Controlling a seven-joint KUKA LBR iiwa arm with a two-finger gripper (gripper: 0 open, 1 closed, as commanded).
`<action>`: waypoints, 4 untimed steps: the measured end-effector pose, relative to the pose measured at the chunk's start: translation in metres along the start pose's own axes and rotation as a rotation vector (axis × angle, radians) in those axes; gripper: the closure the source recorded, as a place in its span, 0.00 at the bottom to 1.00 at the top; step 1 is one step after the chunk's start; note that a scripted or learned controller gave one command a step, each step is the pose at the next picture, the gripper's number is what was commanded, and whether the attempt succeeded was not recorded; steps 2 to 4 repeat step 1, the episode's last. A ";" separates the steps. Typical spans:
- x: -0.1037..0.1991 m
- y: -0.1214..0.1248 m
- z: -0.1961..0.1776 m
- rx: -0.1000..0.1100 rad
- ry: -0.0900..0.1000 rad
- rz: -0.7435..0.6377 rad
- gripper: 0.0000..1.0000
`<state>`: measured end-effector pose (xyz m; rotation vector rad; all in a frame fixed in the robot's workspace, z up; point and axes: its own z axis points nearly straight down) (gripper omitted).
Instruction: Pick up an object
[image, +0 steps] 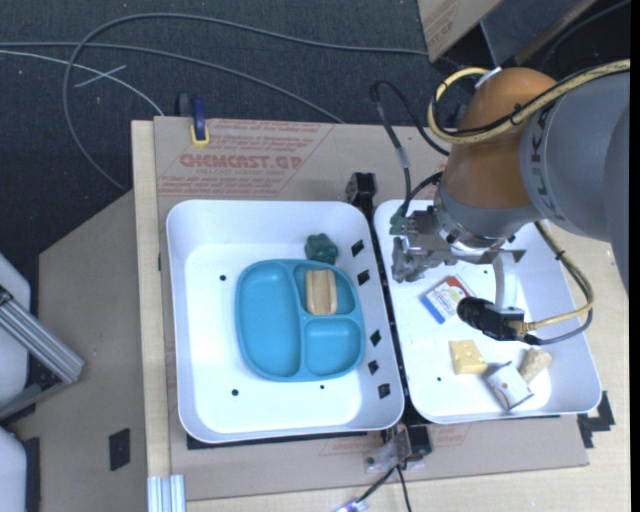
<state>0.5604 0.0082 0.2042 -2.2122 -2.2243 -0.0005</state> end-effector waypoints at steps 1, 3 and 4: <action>0.052 -0.011 -0.016 -0.004 0.000 -0.001 1.00; 0.052 -0.011 -0.016 -0.004 0.000 -0.001 1.00; 0.052 -0.011 -0.016 -0.004 0.000 -0.001 1.00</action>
